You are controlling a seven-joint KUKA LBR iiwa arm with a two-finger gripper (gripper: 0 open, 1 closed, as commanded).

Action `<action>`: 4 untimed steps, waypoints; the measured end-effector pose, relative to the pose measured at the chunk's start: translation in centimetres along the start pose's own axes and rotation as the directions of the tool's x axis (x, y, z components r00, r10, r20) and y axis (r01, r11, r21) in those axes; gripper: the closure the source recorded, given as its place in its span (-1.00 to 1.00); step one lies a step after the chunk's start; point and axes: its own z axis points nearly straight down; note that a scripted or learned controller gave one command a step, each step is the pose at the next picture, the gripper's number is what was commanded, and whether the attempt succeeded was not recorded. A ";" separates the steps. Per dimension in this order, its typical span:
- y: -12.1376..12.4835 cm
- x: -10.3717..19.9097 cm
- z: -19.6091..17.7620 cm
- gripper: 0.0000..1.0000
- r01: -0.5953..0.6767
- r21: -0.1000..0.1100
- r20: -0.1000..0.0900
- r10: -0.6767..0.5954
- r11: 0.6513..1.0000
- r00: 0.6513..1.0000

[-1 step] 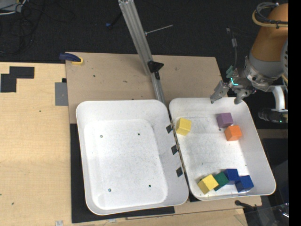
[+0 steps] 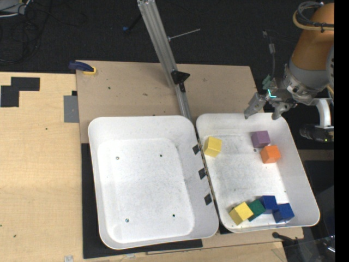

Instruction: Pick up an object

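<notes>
Pincer (image 2: 266, 107) spread and holding nothing above the far rim of the right bin (image 2: 305, 192), with the purple block (image 2: 260, 138) and orange block (image 2: 270, 154) just below it; descent, grasp and lift remain.

You won't find any readable text, label, brand, number or sign here: nothing legible stands on the bins, the blocks, the arm or the surface.
</notes>
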 end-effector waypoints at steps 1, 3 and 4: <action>-0.3 0.7 4.6 -1.00 0.000 0.004 -0.002 0.000 1.000 1.000; -0.8 1.6 13.8 -1.00 0.000 0.002 -0.001 0.000 1.000 1.000; -0.7 1.4 12.5 1.00 -0.004 0.000 -0.001 0.004 1.000 1.000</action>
